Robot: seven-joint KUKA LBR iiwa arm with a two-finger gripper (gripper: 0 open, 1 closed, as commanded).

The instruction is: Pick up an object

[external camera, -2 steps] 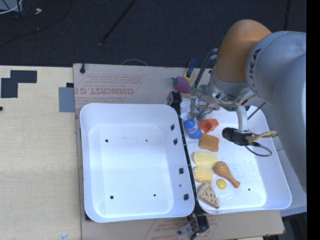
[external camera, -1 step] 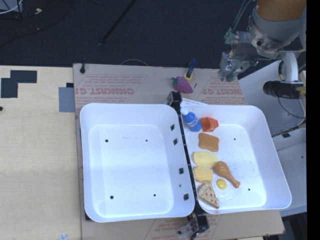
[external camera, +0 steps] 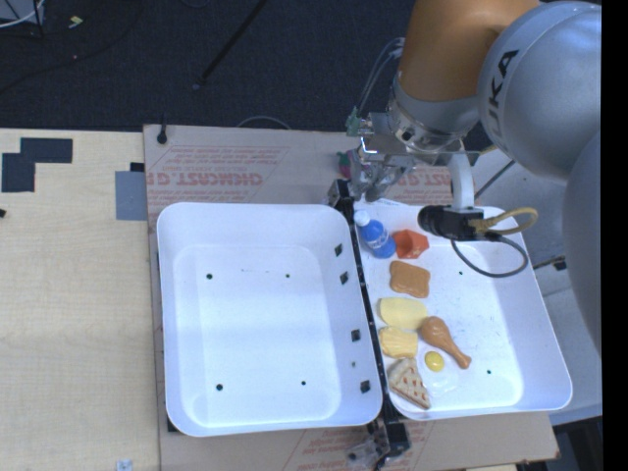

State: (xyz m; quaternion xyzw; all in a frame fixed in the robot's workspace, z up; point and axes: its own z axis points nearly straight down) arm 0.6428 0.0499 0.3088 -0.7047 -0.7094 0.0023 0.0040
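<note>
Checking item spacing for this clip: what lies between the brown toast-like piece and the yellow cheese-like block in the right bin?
In the camera view, a pale yellow potato-like piece lies between the toast-like piece and the cheese-like block.

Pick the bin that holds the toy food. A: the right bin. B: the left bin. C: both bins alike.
A: the drumstick, fried egg, waffle and the other pieces all lie in the right bin, along its left side; no food lies in the left bin.
</note>
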